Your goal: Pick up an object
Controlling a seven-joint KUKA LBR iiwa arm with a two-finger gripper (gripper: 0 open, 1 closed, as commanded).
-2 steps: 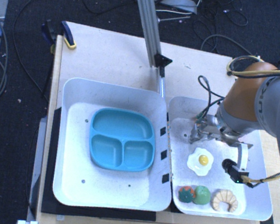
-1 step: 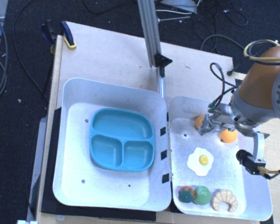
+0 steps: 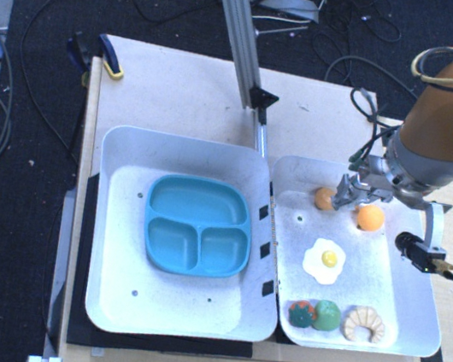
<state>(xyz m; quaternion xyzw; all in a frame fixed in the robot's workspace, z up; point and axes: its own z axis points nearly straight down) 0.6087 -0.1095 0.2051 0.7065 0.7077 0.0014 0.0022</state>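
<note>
Two small orange balls lie near the far edge of the right bin: one orange ball toward the right side, and a second, duller orange ball toward the left side. The gripper hangs low between them, just beside the duller ball and close to the brighter one. Whether it touches either cannot be told, and neither ball can be seen between its fingers; whether the pincer is released or clenched cannot be told from this slant.

Nearer the middle of the same bin lies a fried egg, white with a yellow yolk. Along the near edge sit three more things in a row: a red and green vegetable at the left, a round green piece touching it, and a croissant toward the near right corner.

The left bin holds a blue divided plate with three compartments, lying about at its middle.

The arm reaches in over the far right corner of the right bin, its orange band above the grey wrist. A slanted metal pole rises from the far edge between the two bins.
</note>
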